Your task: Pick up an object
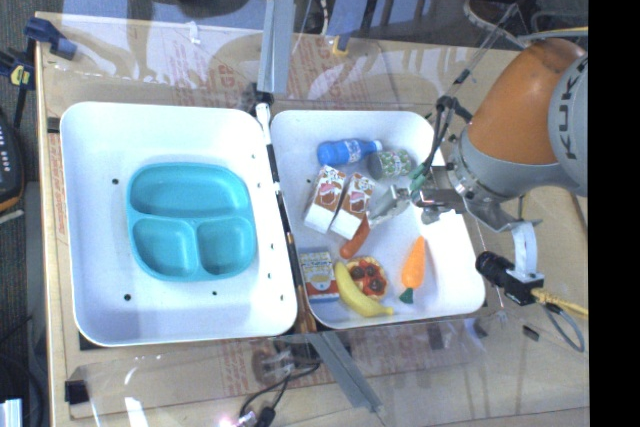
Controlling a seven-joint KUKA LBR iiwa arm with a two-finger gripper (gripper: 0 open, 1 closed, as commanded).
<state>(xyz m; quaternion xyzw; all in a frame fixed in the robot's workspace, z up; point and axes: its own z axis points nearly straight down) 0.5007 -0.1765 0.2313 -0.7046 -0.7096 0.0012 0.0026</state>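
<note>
Camera view, two cartons (338,199), one carrot (414,261), one banana (358,292)

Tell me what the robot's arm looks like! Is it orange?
Partly! The arm has a big rounded orange part and smooth grey parts, with dark letters printed on the grey near the right side. Thin dark cables curve along it by the wrist. At its end sits a small silvery metal gripper, made of shiny grey pieces, over the right bin.
</note>
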